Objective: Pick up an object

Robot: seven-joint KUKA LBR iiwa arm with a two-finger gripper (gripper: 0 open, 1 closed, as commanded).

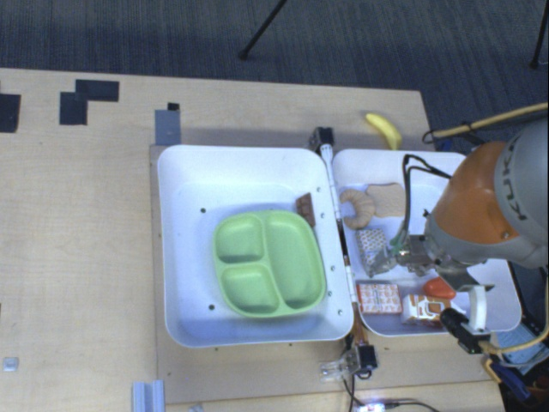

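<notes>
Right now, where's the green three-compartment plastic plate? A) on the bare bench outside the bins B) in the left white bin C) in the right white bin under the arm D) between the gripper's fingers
B: the green three-compartment plastic plate lies flat in the left white bin, apart from the grey and orange arm, which reaches over the right white bin.

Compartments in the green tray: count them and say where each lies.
3. The green tray in the left bin has one compartment at upper left, one at lower left, and one long one down its right side.
</notes>
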